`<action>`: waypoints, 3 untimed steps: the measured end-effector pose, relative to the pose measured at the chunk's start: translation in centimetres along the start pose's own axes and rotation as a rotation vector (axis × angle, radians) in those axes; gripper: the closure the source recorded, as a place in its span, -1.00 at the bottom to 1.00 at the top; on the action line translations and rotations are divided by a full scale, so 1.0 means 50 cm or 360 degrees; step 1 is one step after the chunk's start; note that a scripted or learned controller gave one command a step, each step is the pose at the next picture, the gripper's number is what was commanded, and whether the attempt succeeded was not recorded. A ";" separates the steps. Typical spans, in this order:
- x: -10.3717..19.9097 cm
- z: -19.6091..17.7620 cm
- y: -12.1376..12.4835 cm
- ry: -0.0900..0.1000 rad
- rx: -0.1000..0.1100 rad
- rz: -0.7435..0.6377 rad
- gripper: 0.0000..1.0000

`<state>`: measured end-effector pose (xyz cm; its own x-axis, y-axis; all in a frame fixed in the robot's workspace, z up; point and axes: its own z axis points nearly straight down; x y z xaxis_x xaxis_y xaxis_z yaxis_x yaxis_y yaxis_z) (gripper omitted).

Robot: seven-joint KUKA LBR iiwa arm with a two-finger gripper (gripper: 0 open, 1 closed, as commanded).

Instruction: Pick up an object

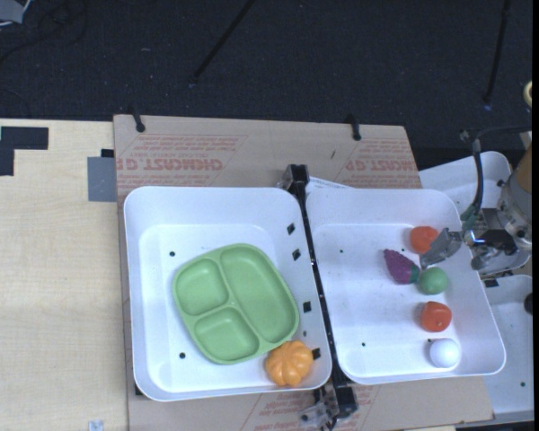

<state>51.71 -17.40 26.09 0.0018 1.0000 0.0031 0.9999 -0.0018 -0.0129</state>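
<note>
The right bin point(359, 348) holds several small things: an orange-red piece point(422, 237), a purple piece point(398, 266), a green ball point(433, 282), a red piece point(436, 316) and a white ball point(444, 353). My gripper point(463, 252) hangs over the bin's right side, just above and to the right of the green ball. It is open. One grey finger point(437, 248) points down-left between the orange-red piece and the green ball, and nothing sits between the fingers.
The left bin point(153, 241) holds a green divided plate point(235, 303) and an orange pumpkin-like toy point(289, 364) at its front right corner. A black divider point(307, 259) runs between the bins. Cables hang beside the wrist at the right.
</note>
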 end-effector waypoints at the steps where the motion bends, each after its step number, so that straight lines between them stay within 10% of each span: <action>1: 0.000 -0.010 0.004 -0.0003 -0.0015 -0.0003 -1.00; 3: 0.007 0.242 0.006 0.0000 -0.0006 -0.0002 -1.00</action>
<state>51.87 -17.01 14.00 0.0004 1.0000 0.0031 1.0000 -0.0004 -0.0092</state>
